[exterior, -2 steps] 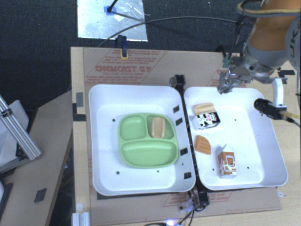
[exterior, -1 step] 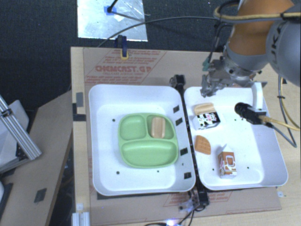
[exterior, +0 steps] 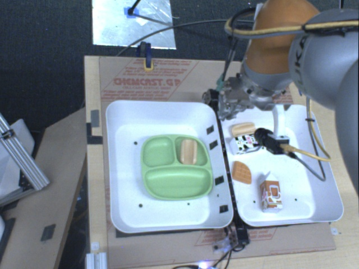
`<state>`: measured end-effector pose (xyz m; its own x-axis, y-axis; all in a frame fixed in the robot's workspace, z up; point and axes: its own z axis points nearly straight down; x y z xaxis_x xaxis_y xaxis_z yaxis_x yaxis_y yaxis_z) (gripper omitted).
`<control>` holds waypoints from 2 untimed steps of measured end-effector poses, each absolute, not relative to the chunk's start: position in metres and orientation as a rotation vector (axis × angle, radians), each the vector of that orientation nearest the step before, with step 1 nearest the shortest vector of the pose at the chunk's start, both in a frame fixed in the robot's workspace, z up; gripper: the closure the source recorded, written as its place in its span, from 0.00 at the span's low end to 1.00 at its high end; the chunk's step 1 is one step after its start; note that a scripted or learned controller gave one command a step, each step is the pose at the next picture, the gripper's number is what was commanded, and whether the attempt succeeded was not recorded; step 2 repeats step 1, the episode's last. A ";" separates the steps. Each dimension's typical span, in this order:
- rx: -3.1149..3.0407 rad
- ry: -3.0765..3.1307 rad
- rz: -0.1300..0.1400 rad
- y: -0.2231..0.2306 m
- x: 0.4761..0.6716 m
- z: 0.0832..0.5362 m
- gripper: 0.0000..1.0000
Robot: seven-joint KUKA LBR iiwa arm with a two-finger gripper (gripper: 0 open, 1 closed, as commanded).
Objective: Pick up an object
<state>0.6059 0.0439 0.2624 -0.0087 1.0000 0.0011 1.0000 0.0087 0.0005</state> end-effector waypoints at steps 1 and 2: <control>-2.210 -2.231 -0.001 0.102 0.598 0.243 1.00; -2.210 -2.231 -0.001 0.102 0.598 0.243 1.00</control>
